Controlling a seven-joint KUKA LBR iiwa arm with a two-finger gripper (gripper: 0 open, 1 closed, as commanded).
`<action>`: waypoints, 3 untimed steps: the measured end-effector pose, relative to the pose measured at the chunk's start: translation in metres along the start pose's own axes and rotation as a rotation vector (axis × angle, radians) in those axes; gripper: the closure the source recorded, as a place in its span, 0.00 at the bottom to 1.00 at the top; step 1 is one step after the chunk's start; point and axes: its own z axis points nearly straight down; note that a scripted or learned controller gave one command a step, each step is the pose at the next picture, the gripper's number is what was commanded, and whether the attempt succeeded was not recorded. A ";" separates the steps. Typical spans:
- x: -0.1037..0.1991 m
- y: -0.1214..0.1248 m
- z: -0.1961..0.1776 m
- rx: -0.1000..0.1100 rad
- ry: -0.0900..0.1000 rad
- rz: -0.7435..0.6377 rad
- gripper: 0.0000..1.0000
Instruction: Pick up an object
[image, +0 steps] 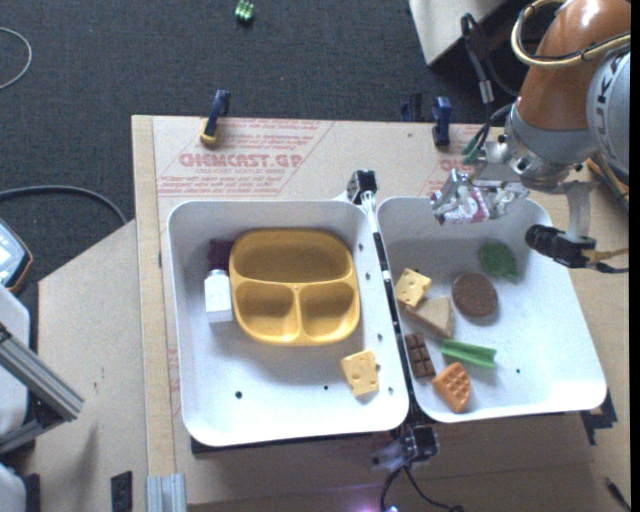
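A: Entry, pick attempt. The arm (570, 90) reaches in from the right and its gripper (468, 203) hangs over the back edge of the right bin (560, 375). From this slant I cannot tell its state; nothing can be seen caught in it.

B: Candidates?

A: All lying loose. In the right bin: a cheese wedge (411, 288) touching a pale wedge (432, 317), a brown disc (474, 296) just beside them, a green lump (498, 260) behind the disc, a chocolate bar (419, 355), a green bean (469, 352) and a waffle (452, 386) at the front. In the left bin (195, 390): a yellow divided tray (294, 285), a small white bottle (218, 296) against its left side, a dark purple piece (220, 249) behind the bottle, a second cheese wedge (361, 373) near the front.

B: Best target?

A: My judgement: the green lump or the brown disc. Both are nearest the gripper and stand apart from their neighbours. The two touching wedges risk a double contact. Come straight down, centred on the piece, and stay off the bin wall. The disc lies flat and may slip; the lump offers more to pinch.

B: Any writing?

A: Red print on the board (250, 160) behind the bins, read as "CHEMCAST GP". The smaller lines below are too fine to read.
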 end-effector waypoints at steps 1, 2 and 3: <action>0.055 -0.014 0.005 0.009 0.003 -0.004 1.00; 0.082 -0.034 -0.009 0.009 0.003 -0.003 1.00; 0.075 -0.027 0.009 0.010 0.001 0.002 1.00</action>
